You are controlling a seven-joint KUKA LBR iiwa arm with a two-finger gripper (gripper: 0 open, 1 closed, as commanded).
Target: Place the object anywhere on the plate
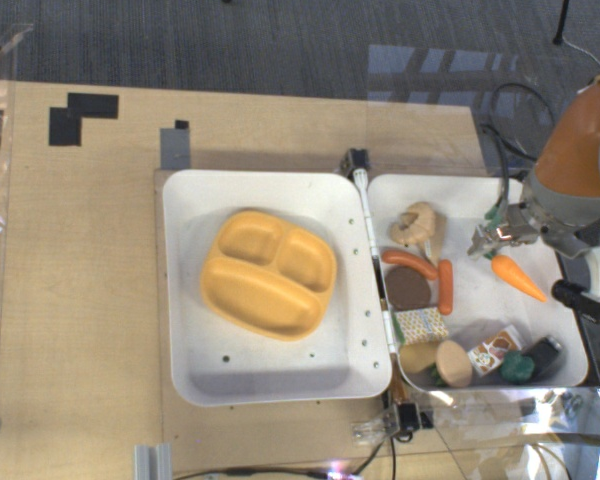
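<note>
A yellow plate (268, 273) with three compartments lies in the left bin (195, 368). The right bin (570, 363) holds several toy foods. Among them are an orange carrot (519, 278), a beige lumpy piece (414, 225), two red-orange sausages (411, 263) (445, 286) and a brown round patty (408, 288). My gripper (493, 235) hangs over the right bin's upper right part, just up and left of the carrot's thick end. I see nothing clearly held in it.
Along the right bin's front lie a patterned square cracker (420, 324), a tan round piece (454, 363), a small printed carton (494, 351), a green item (518, 369) and a dark item (546, 350). A ridge (373, 258) divides the bins.
</note>
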